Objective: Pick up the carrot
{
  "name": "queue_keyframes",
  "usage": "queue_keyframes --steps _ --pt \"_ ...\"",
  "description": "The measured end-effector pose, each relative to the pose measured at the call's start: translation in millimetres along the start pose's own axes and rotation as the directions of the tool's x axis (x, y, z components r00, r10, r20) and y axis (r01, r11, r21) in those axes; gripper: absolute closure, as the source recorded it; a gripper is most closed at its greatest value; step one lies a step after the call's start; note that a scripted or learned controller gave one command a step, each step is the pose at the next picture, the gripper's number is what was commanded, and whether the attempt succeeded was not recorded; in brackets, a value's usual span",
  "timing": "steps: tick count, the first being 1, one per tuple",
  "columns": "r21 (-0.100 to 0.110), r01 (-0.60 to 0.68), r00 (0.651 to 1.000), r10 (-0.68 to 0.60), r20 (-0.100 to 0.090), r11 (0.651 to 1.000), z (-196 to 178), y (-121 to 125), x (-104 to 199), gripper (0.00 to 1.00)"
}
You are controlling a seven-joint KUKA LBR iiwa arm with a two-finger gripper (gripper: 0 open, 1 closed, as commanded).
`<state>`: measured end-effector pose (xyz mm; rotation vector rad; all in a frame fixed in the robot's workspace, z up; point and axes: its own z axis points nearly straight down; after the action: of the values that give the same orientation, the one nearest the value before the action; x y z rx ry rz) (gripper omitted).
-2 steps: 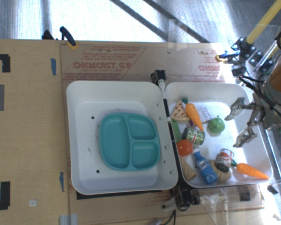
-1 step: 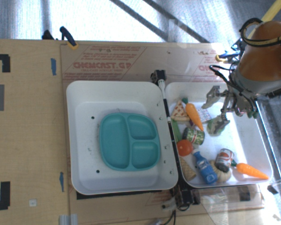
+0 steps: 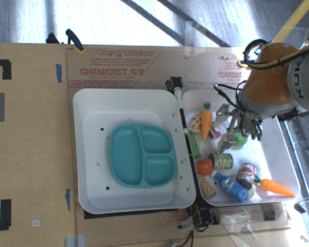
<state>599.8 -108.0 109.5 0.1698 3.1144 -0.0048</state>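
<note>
Carrots: two smooth orange tapered cones in the right bin (image 3: 287,156). The upper carrot (image 3: 206,122) has a green top.
Upper carrot axis: near upright in the view, green end toward the bin's far wall, tip toward the near side.
Lower carrot (image 3: 276,188): by the near right corner, long axis across the bin, slightly slanted, point toward the right wall, green stub toward the striped can (image 3: 245,174).
Gripper (image 3: 236,133): metal fingers over the bin's middle, just right of the upper carrot, above a green object (image 3: 239,139); whether they are spread or closed, I cannot tell.
Clutter: pale wedge (image 3: 195,121) just beside the upper carrot's left; red round piece (image 3: 204,166), green-labelled can (image 3: 223,161), blue bottle (image 3: 234,187).
Left bin (image 3: 87,138): glossy white, holds a teal three-part tray (image 3: 142,155) with rounded corners.
Bench (image 3: 31,138): brown cardboard.
</note>
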Motion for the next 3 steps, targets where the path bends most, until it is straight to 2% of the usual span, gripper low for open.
queue_keyframes --steps 1,2,3 --pt "-0.002 -0.293 0.956 0.293 -0.019 0.956 5.5 4.6 -39.2 0.00" --pt "0.000 -0.439 0.898 0.439 0.000 0.898 -99.5 -8.1 -62.2 0.00" --pt "0.006 -0.439 0.898 0.439 -0.013 0.898 -92.0 -7.7 -58.9 0.00"
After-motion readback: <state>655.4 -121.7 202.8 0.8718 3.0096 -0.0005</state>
